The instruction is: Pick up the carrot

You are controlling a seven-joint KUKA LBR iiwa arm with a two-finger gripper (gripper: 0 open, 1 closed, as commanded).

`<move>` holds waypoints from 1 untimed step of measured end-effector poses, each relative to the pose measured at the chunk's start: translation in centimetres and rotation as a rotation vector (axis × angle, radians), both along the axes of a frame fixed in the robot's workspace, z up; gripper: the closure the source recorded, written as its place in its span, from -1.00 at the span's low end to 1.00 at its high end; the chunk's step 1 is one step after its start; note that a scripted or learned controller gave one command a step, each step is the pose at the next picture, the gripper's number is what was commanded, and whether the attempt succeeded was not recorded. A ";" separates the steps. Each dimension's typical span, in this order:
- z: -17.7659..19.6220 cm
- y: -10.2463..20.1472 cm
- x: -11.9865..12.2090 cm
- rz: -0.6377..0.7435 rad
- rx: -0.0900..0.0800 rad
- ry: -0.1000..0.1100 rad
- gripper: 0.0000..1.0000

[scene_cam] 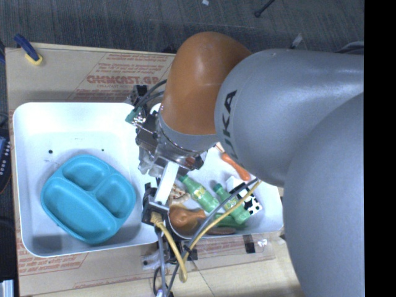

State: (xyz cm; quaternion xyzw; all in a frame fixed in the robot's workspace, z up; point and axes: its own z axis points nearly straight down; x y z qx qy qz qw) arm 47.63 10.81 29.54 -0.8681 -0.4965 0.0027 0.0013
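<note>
The carrot (239, 168) shows as a thin orange strip in the right bin (270, 223), poking out from under the arm's grey body. My gripper (150, 163) hangs below the orange wrist band, over the wall between the two bins. That puts it to the left of the carrot and apart from it. The arm hides much of the right bin and most of the carrot.
A blue divided plate (88, 197) lies in the left bin (37, 129). Beside the carrot, the right bin holds green pieces (203, 195), a brown rounded object (185, 218) and a black-and-white die (250, 205). Brown cardboard (93, 73) lies under the bins.
</note>
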 end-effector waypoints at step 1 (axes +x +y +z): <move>-5.4 0.7 -0.1 0.451 0.002 0.006 1.00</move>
